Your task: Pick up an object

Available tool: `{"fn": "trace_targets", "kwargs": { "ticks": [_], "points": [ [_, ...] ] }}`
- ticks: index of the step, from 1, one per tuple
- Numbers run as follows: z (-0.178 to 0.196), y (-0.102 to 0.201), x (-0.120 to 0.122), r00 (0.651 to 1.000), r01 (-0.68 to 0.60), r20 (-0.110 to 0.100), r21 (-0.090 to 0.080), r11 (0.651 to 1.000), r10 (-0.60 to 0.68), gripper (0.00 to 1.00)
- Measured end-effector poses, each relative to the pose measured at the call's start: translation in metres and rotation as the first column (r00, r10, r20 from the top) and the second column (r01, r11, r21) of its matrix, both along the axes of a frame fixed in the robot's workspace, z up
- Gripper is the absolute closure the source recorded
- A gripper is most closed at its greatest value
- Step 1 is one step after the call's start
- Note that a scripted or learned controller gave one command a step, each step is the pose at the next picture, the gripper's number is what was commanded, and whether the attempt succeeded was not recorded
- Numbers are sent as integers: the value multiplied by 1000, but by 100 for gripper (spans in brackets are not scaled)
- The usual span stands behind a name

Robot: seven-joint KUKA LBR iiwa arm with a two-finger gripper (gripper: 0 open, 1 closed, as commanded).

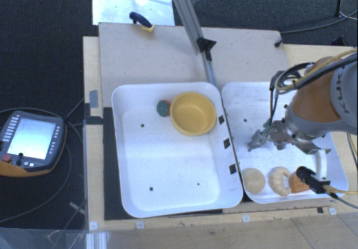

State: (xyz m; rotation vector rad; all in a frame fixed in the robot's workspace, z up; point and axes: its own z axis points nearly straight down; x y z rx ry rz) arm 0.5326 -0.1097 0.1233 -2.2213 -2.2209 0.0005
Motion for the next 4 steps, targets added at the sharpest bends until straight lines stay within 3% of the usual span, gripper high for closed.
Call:
{"fn": "trace_targets", "kwargs": {
  "ticks": [1, 3, 4],
  "points": [
    [11, 0, 0, 1000, 0, 1, 0, 1000, 0, 100],
    [118, 4, -7, 1000, -1, 5, -1, 1000, 1, 100],
    [125, 47, 14, 1000, -5, 2, 0, 1000, 5, 100]
  ]
}}
